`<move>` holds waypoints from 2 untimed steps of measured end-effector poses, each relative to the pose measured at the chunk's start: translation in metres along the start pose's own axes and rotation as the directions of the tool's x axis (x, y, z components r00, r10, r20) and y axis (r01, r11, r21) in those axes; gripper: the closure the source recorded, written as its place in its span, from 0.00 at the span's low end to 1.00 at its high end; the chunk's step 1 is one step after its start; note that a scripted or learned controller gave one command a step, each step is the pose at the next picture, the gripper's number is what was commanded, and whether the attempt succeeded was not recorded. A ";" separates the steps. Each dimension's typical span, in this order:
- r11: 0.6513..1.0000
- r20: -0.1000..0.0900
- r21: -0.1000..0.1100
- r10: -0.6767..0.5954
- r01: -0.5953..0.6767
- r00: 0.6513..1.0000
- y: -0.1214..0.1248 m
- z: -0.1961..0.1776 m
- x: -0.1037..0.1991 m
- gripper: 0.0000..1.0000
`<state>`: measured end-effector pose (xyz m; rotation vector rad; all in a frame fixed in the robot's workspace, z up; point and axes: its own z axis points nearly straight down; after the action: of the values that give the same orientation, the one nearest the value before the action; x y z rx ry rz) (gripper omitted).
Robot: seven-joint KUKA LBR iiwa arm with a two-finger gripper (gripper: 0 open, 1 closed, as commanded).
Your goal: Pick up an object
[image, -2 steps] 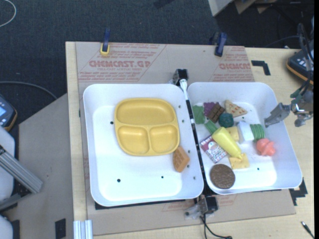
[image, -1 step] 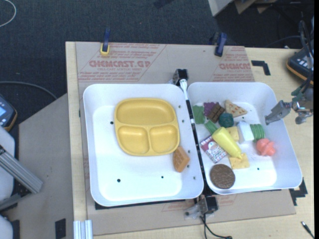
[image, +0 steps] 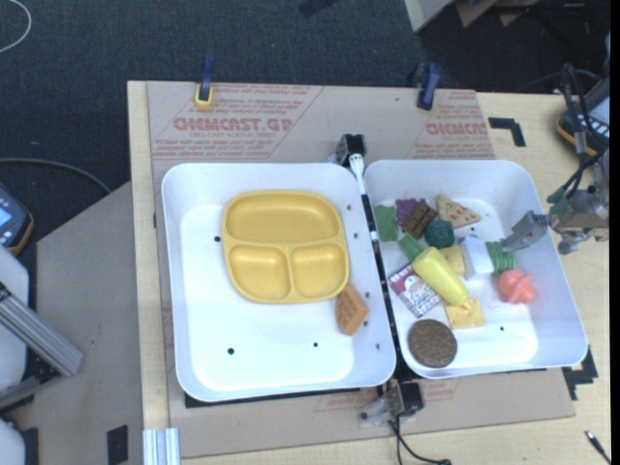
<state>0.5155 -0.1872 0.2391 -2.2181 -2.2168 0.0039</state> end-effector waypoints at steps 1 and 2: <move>1.000 -0.001 0.001 0.000 0.000 1.000 -0.002 0.063 0.004 0.00; 1.000 -0.001 0.000 -0.001 0.001 1.000 0.006 0.111 0.009 0.00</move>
<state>0.5206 -0.1778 0.1279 -2.2169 -2.2170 0.0028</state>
